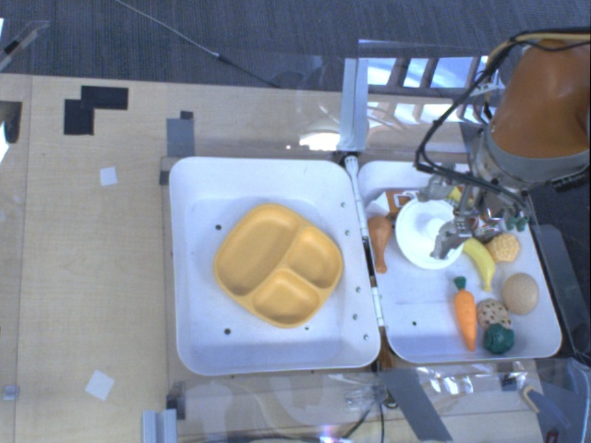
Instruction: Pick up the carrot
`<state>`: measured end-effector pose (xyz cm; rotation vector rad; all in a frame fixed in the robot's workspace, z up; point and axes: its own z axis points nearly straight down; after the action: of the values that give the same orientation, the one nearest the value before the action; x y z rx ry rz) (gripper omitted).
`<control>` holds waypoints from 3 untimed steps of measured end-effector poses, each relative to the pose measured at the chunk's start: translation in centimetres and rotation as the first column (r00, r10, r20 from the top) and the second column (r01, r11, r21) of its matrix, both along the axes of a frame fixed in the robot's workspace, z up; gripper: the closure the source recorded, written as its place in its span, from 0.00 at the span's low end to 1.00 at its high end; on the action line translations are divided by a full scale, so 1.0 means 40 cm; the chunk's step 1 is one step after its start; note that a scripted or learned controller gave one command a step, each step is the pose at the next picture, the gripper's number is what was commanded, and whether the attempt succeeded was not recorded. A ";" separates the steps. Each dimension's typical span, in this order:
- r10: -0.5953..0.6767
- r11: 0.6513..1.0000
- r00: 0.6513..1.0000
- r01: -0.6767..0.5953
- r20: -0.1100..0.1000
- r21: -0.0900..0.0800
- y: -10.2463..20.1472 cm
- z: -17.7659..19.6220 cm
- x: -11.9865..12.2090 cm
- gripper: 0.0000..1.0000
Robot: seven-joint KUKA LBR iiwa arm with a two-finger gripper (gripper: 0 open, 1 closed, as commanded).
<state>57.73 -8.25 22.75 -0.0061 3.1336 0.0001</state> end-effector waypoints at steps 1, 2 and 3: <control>-0.226 0.974 0.974 0.226 0.001 0.001 -0.067 -0.317 -0.095 0.00; -0.220 0.975 0.975 0.220 0.015 0.003 -0.064 -0.284 -0.084 1.00; 0.156 0.988 0.988 -0.156 -0.002 -0.002 -0.140 -0.319 -0.222 1.00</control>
<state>48.86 -13.85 10.00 -0.2513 3.1257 -0.0015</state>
